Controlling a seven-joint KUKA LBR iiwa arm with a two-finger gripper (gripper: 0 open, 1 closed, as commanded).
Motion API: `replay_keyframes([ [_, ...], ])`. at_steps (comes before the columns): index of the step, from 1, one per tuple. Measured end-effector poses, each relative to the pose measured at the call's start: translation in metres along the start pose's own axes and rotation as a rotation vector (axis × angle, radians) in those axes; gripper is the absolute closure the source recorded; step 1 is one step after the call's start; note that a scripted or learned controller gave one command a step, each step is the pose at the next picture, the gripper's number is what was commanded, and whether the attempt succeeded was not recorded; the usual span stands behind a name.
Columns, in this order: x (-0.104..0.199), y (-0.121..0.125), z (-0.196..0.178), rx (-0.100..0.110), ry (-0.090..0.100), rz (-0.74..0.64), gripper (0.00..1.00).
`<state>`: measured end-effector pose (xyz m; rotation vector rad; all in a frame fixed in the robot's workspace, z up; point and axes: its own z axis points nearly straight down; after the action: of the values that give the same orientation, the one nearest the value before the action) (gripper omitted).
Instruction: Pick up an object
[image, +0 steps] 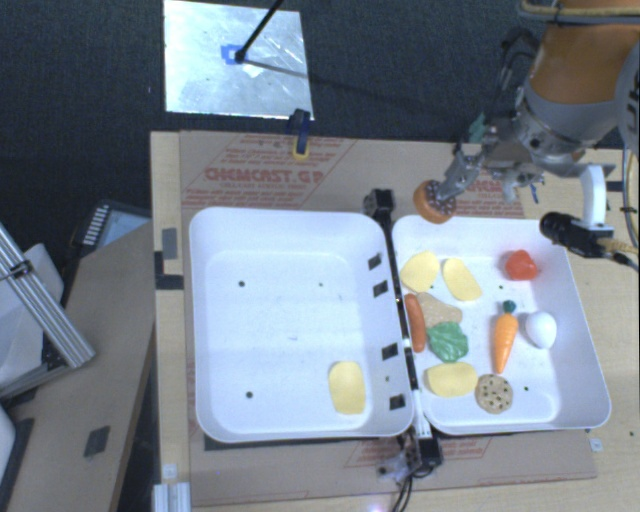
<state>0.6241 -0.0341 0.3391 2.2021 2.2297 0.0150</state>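
1. The grey robot arm with the orange band (585, 60) reaches in from the right. Its gripper (447, 192) hangs over the far edge of the right white bin (580, 330).
2. A small round thing, orange-brown with a speckled top, like a toy doughnut (436, 203), sits right at the finger tips. The thin metal fingers (455, 180) look closed tight on its top, so I think the gripper is holding it.
3. The doughnut is up above the bin's back rim, near the corner where the two bins meet. It does not seem to rest on the bin floor.
4. The doughnut is straight under the hand, not off to a side. So the next move is just up, I think.
5. More toys lie in the right bin: three flat yellow pieces (421, 270), an orange carrot (503, 341), a red tomato (520, 265), a white egg (540, 329), a green leaf (449, 342) and a brown cookie (493, 393).
6. The left white bin (230, 250) has one flat yellow piece (347, 387) near its front.
7. The grip is only on the top, so the doughnut could slip out.
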Motion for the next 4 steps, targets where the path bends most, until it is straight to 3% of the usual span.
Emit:
replay_keyframes([
  [1, 0.109, 0.029, -0.026, 0.005, 0.001, 0.001, 0.00],
  [2, 0.263, -0.006, -0.116, 0.002, 0.007, -0.007, 0.00],
  [3, 0.253, -0.004, -0.121, 0.008, 0.000, 0.005, 1.00],
  [4, 0.166, 0.000, -0.106, 0.013, -0.003, 0.018, 1.00],
])
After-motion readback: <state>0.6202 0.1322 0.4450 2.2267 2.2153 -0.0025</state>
